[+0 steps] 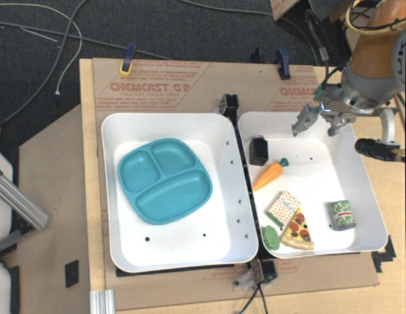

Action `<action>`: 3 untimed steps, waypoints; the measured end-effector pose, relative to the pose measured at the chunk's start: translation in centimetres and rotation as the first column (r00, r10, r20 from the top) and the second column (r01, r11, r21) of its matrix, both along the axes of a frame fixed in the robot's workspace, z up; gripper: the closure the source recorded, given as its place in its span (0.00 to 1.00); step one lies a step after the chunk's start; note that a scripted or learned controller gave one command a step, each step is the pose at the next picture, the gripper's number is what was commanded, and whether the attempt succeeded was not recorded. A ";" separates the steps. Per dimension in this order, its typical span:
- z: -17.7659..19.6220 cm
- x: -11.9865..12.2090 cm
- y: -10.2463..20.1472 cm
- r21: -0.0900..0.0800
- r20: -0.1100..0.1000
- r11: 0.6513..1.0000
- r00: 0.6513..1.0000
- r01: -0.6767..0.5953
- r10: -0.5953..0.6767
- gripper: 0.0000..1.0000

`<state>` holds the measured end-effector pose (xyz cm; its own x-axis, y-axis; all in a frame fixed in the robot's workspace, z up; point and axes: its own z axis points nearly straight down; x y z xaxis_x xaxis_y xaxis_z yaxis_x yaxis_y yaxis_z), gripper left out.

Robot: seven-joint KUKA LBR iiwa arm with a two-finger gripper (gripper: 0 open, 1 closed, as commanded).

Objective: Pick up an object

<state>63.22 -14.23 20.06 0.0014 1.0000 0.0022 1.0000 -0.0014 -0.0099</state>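
My gripper [319, 124] hangs over the back edge of the right bin [367, 175], its two grey fingers spread open with nothing between them. Below it in that bin lie a small black block [258, 150], an orange toy carrot [269, 174], a patterned square packet [283, 207], a toy pizza slice [296, 231], a green leafy piece [271, 237] and a small green-labelled can [342, 214]. The carrot and black block sit left of and in front of the gripper, apart from it.
The left bin [118, 234] holds a blue divided plate [165, 179]. A black divider clamp [229, 103] sits between the bins at the back. Two blue clamps [129, 58] hold the cardboard base. Cables lie on the dark floor behind.
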 end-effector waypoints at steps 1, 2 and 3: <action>0.5 0.2 0.0 -0.001 0.009 1.000 1.000 -0.002 0.002 0.00; -5.1 -0.4 0.5 -0.001 0.009 1.000 1.000 -0.001 0.001 0.00; -9.7 0.1 0.1 -0.001 0.004 1.000 1.000 -0.001 0.001 0.00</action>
<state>63.33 -14.16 10.40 0.0004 1.0000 0.0016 1.0000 -0.0004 -0.0059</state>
